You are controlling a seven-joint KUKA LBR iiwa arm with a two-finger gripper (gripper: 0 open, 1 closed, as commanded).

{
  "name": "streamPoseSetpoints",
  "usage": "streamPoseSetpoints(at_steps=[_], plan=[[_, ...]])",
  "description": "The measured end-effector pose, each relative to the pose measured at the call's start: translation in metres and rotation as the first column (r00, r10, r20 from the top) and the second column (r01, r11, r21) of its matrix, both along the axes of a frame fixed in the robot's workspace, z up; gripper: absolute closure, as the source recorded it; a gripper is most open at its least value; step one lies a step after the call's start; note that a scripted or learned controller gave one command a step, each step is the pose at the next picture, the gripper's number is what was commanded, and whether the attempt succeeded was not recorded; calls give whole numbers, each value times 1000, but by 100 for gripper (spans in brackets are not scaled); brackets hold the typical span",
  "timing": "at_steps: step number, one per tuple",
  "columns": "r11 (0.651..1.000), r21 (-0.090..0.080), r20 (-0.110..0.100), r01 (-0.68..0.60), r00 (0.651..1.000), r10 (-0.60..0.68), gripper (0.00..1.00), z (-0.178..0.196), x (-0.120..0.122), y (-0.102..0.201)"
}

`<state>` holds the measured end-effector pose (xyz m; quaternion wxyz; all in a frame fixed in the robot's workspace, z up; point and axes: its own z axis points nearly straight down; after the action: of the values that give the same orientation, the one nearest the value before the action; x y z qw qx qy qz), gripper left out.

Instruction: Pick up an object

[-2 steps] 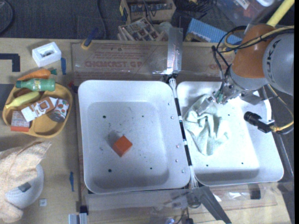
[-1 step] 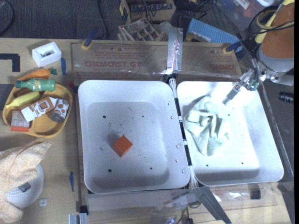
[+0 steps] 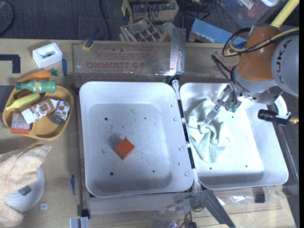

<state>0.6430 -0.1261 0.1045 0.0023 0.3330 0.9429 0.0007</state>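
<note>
A: Where is the gripper (image 3: 214,112)?

B: Right of centre in the frame, over the right bin (image 3: 266,175), its tip down at the upper edge of the cloth (image 3: 207,133). The arm (image 3: 266,61) slants in from the upper right.

A: Is it grasping the cloth?

B: I cannot tell. The tip is small and blurred against the pale fabric, so whether it is released or clenched is not readable, and no fabric shows plainly caught in it.

A: Which way does the cloth lie from there?

B: Mostly below and a little left of the tip, a crumpled heap running down the bin's left side. Its long axis runs roughly top to bottom.

A: And the cube (image 3: 124,148)?

B: Well apart, in the left bin (image 3: 95,99), left of centre. The cloth is much the nearer target.
</note>
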Motion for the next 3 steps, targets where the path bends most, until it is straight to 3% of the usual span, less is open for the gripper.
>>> streamPoseSetpoints(at_steps=[1, 2, 3], plan=[[997, -2, 5, 75, 997, -75, 0, -8, 6, -68], [998, 0, 4, 57, 998, -57, 0, 58, 15, -36], [999, -1, 9, 35, 999, -35, 0, -12, 12, 19]])
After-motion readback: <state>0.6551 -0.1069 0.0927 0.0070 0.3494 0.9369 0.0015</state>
